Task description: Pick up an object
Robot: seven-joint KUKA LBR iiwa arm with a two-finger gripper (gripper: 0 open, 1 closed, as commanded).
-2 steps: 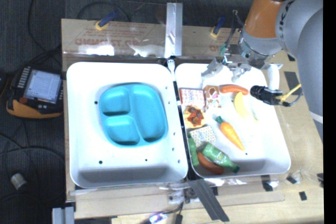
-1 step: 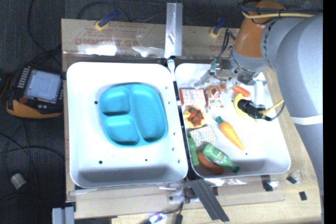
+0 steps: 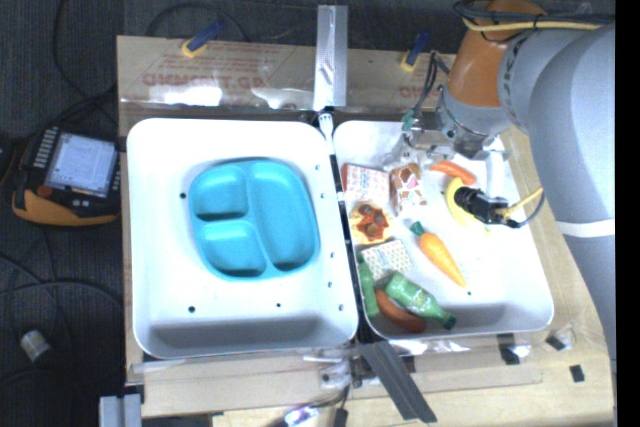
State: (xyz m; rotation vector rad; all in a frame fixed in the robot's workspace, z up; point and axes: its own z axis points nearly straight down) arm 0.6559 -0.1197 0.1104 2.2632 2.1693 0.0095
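Observation:
The right bin holds several small items. A carrot lies in its middle. A yellow banana and an orange piece lie near the far right corner. Snack packets rest along the left wall, and a green bottle lies at the near edge over a red item. My gripper hangs low over the bin's far end, just above a small packet and left of the orange piece. I see nothing held in it.
The left bin carries a blue divided tray. A metal post stands behind the wall between the bins. The grey arm covers the right bin's far right corner. A handheld device lies off the bench at left.

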